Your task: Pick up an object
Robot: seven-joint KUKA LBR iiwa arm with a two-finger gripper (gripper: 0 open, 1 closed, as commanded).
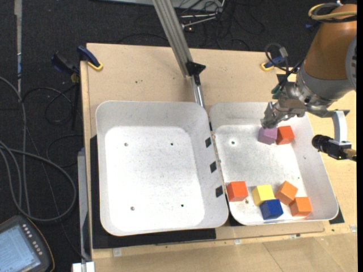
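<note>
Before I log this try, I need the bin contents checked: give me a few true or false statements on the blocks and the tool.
1. The tool is over the right bin. True.
2. The purple block lies in the left bin. False: it lies in the right bin, beside an orange block.
3. A blue block sits near the right bin's front edge. True.
4. The yellow block is alone. False: it touches the blue block.

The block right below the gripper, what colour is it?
Purple, seen in the camera view, beside an orange block.
</note>
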